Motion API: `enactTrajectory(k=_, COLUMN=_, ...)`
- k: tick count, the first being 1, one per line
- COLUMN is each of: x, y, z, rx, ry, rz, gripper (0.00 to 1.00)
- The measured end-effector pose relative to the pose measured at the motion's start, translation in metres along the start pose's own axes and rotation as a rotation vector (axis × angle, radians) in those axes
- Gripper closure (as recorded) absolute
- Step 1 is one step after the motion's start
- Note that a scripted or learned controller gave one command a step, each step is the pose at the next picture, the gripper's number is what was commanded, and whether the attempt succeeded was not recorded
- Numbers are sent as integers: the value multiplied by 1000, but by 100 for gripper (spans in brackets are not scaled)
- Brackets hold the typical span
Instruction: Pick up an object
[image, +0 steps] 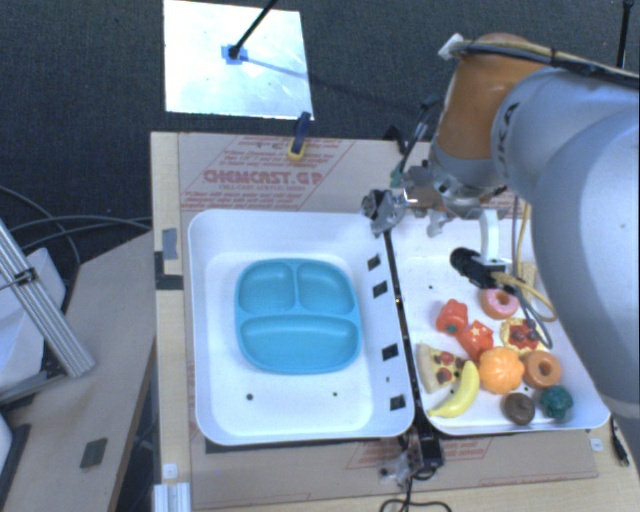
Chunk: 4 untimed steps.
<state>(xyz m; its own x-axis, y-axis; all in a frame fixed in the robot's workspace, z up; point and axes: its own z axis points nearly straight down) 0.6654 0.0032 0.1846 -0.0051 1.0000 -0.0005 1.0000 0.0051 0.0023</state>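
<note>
The right bin (425, 270) holds a cluster of toy foods at its near end: a red pepper (452, 316), a red tomato (475, 339), an orange (500, 369), a pizza slice (436, 364), a banana (458, 393), a pink donut (498, 301), a brown donut (543, 369), a dark donut (518, 407) and a green piece (556, 402). My gripper (385, 209) hangs over the far end of the wall between the two bins, well away from the foods. I see nothing in it.
A blue divided plate (297, 315) lies in the middle of the left bin (215, 300). The grey arm with its orange band (480, 100) covers the far right of the scene. A yellow-and-blue clip (298, 140) sits on the cardboard behind the bins.
</note>
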Motion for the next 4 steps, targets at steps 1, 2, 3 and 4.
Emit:
enactTrajectory(k=1, x=-33, y=-17, z=0, rx=1, ry=-1, rz=7, gripper=0)
enactTrajectory(k=2, x=-72, y=4, z=-1, rx=-3, ry=-2, rz=7, gripper=0)
enactTrajectory(k=3, x=-120, y=1, z=65, rx=4, ry=-1, rz=8, gripper=0)
enactTrajectory(k=4, x=-202, y=1, z=101, rx=0, ry=-3, rz=10, gripper=0)
